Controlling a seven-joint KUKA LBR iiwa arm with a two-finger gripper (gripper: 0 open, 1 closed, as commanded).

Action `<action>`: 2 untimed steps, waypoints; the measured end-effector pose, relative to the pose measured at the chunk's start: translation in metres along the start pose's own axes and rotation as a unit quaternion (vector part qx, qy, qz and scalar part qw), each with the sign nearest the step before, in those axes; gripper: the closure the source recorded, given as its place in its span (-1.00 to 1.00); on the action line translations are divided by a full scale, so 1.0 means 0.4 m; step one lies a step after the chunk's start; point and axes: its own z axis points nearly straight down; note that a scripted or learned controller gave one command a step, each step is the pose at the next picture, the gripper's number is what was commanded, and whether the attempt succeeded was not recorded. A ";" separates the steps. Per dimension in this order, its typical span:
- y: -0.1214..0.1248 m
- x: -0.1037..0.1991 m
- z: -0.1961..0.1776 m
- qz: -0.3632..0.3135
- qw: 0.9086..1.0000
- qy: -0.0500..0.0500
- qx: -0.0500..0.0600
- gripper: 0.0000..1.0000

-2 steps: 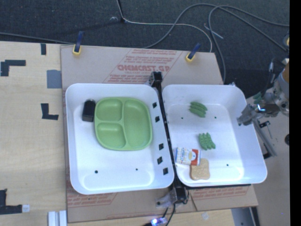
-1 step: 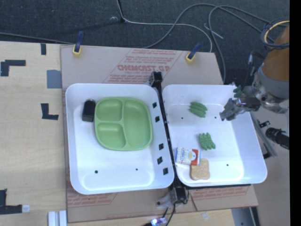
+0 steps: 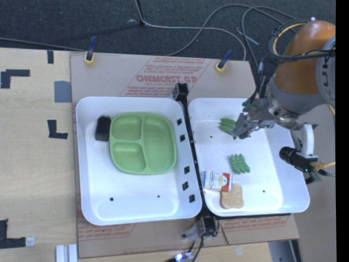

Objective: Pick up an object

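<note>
Pale wood bench is carrying a brown cardboard sheet (image 3: 163, 75) pinned at the back by two yellow clamps (image 3: 89, 56), and two shallow white bins are sitting on it side by side with a black divider strip between them. Over in the left bin (image 3: 95, 201) a green sectioned plate (image 3: 143, 143) is lying flat, and a small black block (image 3: 102, 128) is resting just beside its left edge, pretty much touching. The right bin (image 3: 283, 195) is holding the small stuff: a green leafy piece (image 3: 227, 125) near the back, a second bumpy green piece (image 3: 239, 163) around the middle, and down at the front a little white carton with red and blue print (image 3: 217, 180) leaning right against a tan slice of toast (image 3: 232, 197). The grey arm with its orange band (image 3: 305, 51) is reaching in from the right, and the gripper (image 3: 241, 130) is hovering low right next to the back green leafy piece, at its right end. Honestly can't tell how the gripper is set, it's too dark and blurry at that spot. Black cables are trailing across the dark floor behind the bench.
</note>
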 end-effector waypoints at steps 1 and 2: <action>0.049 0.109 0.029 0.001 1.000 -0.001 0.000 1.00; 0.085 0.248 0.017 0.000 1.000 0.000 -0.001 1.00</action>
